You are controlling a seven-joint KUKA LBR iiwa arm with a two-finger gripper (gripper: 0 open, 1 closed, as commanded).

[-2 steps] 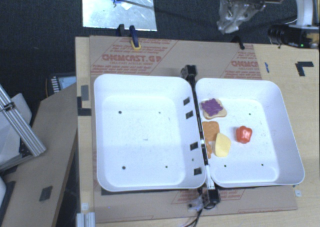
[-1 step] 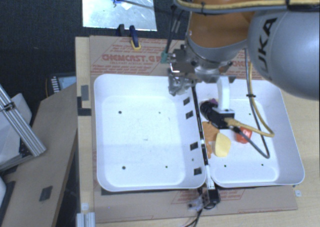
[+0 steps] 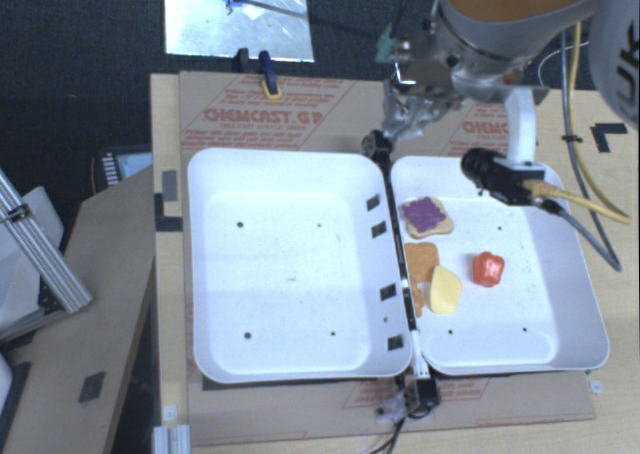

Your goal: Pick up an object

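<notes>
your gripper (image 3: 410,114) hangs over the far edge of the right bin (image 3: 560,322); you cannot tell its state. the purple-topped toast (image 3: 426,215) lies nearer you and slightly right of it, with the red piece (image 3: 488,268) further right.

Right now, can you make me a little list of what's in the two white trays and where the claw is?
left tray: nothing in it
right tray: four small toy foods
purple-topped toast: near the divider, toward the back
orange slice: beside the divider, just in front of the toast
yellow piece: touching the orange slice's front corner
red piece: alone, toward the middle
claw: above the back edge, near where the trays meet
held: nothing seen between the claw's tips
</notes>
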